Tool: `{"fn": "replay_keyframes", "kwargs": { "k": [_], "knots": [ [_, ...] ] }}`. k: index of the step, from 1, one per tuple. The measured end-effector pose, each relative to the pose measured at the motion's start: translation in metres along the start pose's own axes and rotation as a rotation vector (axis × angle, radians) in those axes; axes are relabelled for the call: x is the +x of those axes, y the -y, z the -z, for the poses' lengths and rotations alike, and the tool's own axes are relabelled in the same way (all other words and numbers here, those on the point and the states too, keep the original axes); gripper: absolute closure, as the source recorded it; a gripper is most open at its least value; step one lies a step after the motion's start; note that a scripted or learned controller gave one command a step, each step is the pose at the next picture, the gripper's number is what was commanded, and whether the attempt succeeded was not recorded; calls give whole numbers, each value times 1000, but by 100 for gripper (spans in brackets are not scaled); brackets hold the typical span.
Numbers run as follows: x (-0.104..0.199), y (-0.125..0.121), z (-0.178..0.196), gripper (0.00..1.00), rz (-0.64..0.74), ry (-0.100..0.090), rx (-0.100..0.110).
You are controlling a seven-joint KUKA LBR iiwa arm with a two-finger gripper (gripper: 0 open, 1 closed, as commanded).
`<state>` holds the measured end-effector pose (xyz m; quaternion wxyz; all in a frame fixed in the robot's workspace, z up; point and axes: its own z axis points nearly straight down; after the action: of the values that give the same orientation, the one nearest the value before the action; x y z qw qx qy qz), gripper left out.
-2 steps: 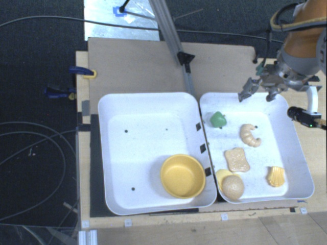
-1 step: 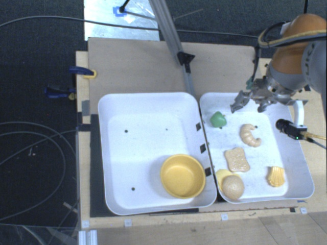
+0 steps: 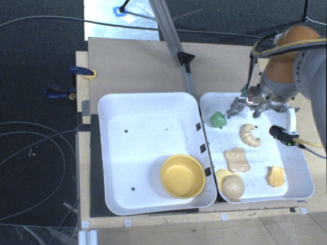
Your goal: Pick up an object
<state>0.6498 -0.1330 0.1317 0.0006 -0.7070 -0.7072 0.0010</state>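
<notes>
— How are the bins filled?
— A bowl (image 3: 183, 175) is set near the left bin's (image 3: 127, 111) front right corner.
— And the right bin (image 3: 301, 180)?
— A pepper (image 3: 218, 119) is placed by its back left corner, a croissant (image 3: 250, 135) mid-bin, a cracker (image 3: 237, 160) before it.

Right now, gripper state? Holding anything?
Gripper: open, holding nothing; it hangs over the right bin, between the green object and the croissant.

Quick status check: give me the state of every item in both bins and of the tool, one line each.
Yellow bowl: upright, left bin.
Green pepper: loose, right bin.
Croissant: loose, near tool.
Toast slice: lying flat.
Round bun: front edge, right bin.
Yellow shell pastry: loose.
Tool: open, gripping nothing.
</notes>
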Motion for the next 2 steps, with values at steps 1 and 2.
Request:
{"fn": "replay_keyframes", "kwargs": {
  "k": [1, 2],
  "knots": [
    [0, 0, -43, 0, 0, 0, -1],
    [0, -2, -29, 100, 0, 1, -8]
  ]
}}
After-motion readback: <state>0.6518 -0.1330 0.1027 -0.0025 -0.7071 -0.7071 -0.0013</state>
